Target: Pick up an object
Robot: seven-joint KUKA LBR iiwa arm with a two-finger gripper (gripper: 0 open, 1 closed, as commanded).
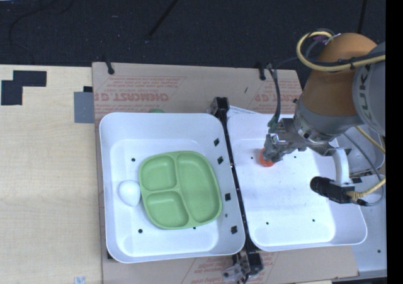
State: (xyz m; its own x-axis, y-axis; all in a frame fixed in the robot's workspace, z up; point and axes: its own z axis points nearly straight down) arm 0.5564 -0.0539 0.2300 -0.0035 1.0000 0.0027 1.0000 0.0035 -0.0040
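**Arm low over the orange object**

The gripper sat in the right bin, directly above a small orange object near the bin's upper left. Whether its jaws were apart or together could not be told. In the left bin lay a green tray with a white ball touching its left edge.

Green three-compartment plate sits mid left bin, white egg-like ball touching its nine o'clock edge; cardboard sheet beneath both bins.
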